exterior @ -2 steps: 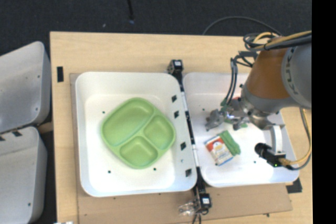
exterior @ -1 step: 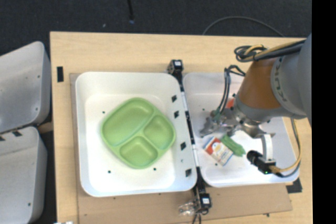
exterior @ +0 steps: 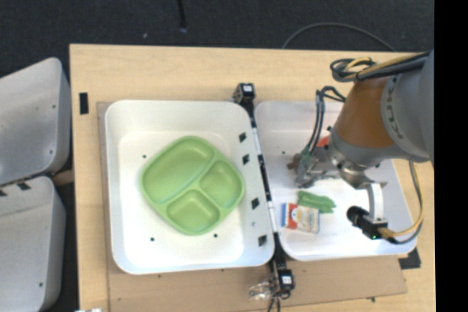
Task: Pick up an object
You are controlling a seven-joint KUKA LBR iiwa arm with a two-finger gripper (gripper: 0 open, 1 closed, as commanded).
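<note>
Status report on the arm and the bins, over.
Gripper low in right bin, nothing visibly held. Green item and small carton just below it. Green divided plate in left bin.

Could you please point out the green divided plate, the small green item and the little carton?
green divided plate (exterior: 191,185): camera view, its centre ridge.
small green item (exterior: 316,200): camera view, its middle.
little carton (exterior: 302,218): camera view, its printed face.

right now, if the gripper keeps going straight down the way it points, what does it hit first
Probably the right bin's white floor. The gripper points down just above the green object, which lies nearer the camera, with the small carton beyond it. Depth is hard to judge from this slanted view.
</note>
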